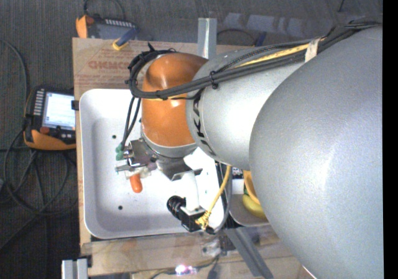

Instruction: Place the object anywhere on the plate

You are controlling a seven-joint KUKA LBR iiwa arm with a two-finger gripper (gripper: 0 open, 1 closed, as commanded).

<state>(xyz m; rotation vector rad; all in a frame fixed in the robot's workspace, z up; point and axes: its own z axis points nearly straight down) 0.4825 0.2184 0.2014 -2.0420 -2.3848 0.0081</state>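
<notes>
I see the arm [292,128] reaching in over the left bin [93,147], its orange band [168,97] hanging above the bin's middle. The gripper [134,169] sits low over the bin floor, and I cannot tell how its fingers stand. An orange object [136,184], carrot-like, lies just under the gripper, towards the bin's near edge. Something yellow [252,200] shows at the right bin's near edge, mostly hidden by the arm.
</notes>
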